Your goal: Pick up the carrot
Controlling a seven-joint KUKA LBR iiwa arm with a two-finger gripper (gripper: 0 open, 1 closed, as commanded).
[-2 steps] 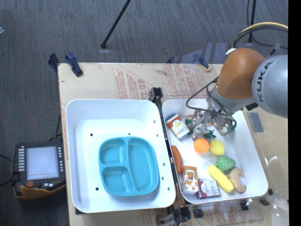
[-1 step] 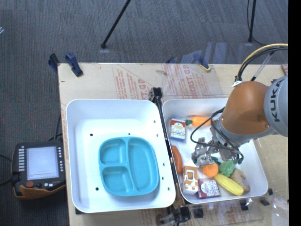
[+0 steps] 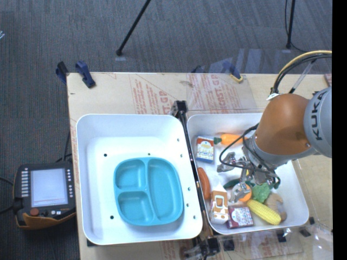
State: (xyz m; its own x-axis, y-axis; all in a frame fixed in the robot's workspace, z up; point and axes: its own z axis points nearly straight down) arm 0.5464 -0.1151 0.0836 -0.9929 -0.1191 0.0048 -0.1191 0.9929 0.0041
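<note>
Approach step. Gripper low in right bin, finger state unreadable, cannot tell. Carrot at bin's 11 o'clock, beside juice box, apart from gripper. Next: shift toward 11, align, descend.

The grey arm comes in from the right with its orange band bulging up toward the camera, wrist bent pretty much straight down, and the gripper hangs low under it, partly hidden by the cables looped around the wrist.
</note>
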